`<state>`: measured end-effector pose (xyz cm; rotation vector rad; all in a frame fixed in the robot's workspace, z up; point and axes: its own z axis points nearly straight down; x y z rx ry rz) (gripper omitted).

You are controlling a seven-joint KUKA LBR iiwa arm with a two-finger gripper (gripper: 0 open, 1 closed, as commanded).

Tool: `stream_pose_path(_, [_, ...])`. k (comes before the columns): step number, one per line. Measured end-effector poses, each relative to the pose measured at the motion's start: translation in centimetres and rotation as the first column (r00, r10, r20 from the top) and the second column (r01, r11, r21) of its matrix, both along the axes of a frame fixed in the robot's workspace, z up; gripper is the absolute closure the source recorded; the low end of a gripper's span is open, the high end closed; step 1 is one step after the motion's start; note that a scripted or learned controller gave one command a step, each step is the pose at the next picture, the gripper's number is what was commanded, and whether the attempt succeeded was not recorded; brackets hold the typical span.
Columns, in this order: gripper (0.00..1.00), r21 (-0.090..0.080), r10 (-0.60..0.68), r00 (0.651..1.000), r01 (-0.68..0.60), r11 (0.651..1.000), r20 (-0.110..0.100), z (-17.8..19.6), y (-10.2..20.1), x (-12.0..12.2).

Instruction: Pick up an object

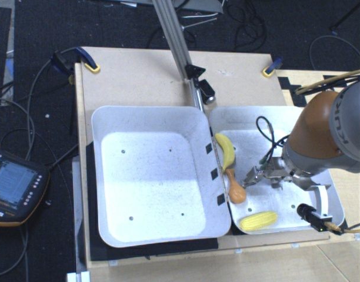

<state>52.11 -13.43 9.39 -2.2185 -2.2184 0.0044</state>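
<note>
The arm (327, 137) runs off the right edge and covers part of the right bin (239, 119). Its gripper (255, 177) is too small and cluttered to read. The handheld controller (12, 187) is cut by the left edge.

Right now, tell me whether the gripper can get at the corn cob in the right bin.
Probably yes. The corn cob lies alone near the front wall of the right bin, apart from the banana. The gripper hangs just above and behind it.

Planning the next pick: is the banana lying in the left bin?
No, the banana lies in the right bin, against its left wall, above the orange drumstick-shaped toy.
</note>
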Motion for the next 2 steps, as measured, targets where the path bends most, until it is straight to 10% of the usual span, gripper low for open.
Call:
stream_pose_path(1, [1.00,-0.001,0.000,1.000,0.000,1.000,0.005,1.3,0.0,0.1])
stream_pose_path(2, [1.00,-0.002,0.001,1.000,-0.001,1.000,0.009,6.2,0.2,1.2])
